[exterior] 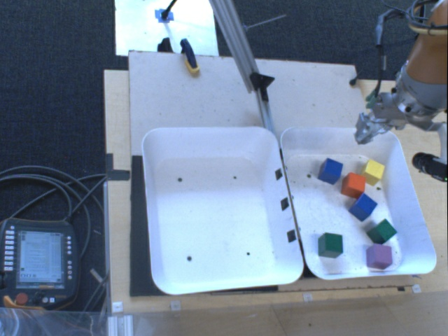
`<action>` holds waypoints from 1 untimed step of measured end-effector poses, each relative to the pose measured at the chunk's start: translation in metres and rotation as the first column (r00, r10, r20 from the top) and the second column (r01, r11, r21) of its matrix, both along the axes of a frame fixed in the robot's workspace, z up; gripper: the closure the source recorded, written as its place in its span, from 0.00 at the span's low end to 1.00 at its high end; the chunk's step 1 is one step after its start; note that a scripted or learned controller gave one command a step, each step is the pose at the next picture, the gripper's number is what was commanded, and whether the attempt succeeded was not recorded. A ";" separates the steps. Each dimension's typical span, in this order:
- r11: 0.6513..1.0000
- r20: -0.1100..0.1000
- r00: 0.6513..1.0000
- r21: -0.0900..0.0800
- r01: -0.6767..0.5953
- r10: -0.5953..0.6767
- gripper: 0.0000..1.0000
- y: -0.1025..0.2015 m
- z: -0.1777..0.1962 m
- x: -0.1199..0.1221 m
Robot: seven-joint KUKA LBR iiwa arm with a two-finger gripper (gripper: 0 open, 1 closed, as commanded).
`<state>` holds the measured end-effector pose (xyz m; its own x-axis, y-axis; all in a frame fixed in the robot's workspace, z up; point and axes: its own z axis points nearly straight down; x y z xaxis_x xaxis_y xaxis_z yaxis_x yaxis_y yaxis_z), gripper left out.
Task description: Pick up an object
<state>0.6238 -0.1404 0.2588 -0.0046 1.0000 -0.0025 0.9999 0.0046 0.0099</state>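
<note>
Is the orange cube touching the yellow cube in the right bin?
Cannot tell. In the camera view the orange cube and yellow cube sit corner to corner, with no plain gap or contact between them.

Two bins sit side by side on the bench. The blocks all lie in the right bin, beside the left bin

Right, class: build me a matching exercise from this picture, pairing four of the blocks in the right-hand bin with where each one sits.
Things:
1. yellow block
2. purple block
3. orange block
4. dark green block at the bin's near left

Places:
A. just left of the purple block
B. near right corner of the bin
C. between two blue blocks
D. closest to the claw

Pairs: 1-D, 2-B, 3-C, 4-A
</note>
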 end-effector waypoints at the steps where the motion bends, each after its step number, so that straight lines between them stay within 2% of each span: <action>1: 1.000 -0.003 1.000 0.001 -0.001 0.001 1.00 0.000 0.041 0.001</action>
<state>0.6252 -0.1406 0.2994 -0.0053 1.0000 -0.0016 1.0000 0.0053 0.0074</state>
